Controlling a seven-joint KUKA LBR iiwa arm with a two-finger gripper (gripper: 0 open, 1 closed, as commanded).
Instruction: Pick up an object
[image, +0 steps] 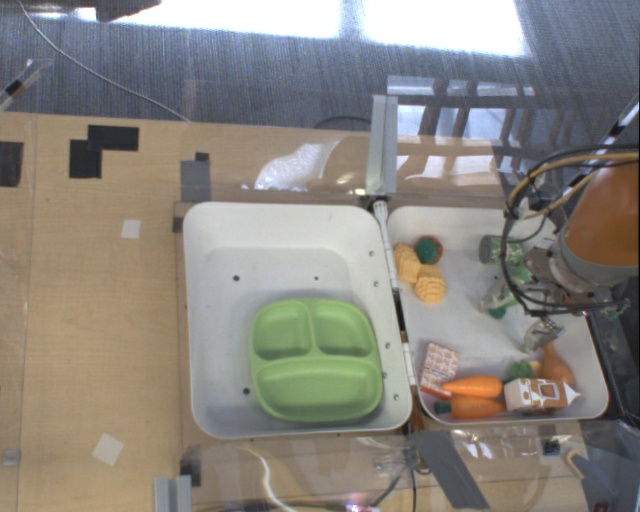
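Note:
The right bin (460, 225) holds several toy foods. Two yellow corn pieces (430, 288) and a red and green ball (429, 248) lie at its far left. Along the near wall are a pink patterned packet (440, 365), two orange carrots (472, 387), a small carton (540, 395), an orange cone-shaped piece (555, 365) and a green bit (519, 370). My gripper (522, 312) hangs low over the right half of this bin, just above the cone-shaped piece and the carton. The wrist and cables hide its tips.
The left bin (230, 240) holds a green divided plate (315, 358) at its near right. A metal post (380, 145) rises behind the wall between the bins. Crumpled clear plastic (290, 168) lies behind the left bin. The arm's orange band (605, 222) overhangs the right bin's right edge.

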